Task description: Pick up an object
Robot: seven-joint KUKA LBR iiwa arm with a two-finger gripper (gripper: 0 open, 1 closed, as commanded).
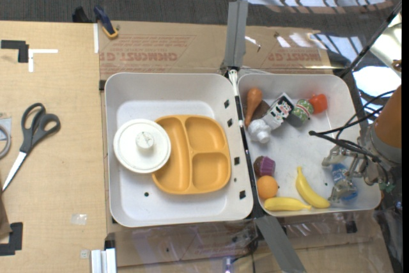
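The right bin (332, 89) holds several toy foods: a brown-orange carrot (254, 101), a small black-and-white carton (279, 110), a green can (300, 110) beside a red fruit (317, 103), a purple piece (264, 166), an orange (268, 187) and two yellow bananas (311, 189) (286, 204). My gripper (347, 179) hangs low over that bin's near right corner, right of the bananas. A small blue object (345, 194) lies directly under it, partly hidden by the metal parts. Whether it is gripped is unclear.
The left bin (121, 201) holds a yellow divided plate (195, 156) and a white round lid (142, 144) overlapping its left edge. Scissors (29, 134) lie on the bench at the left. Black cables (339, 131) run across the right bin's right side.
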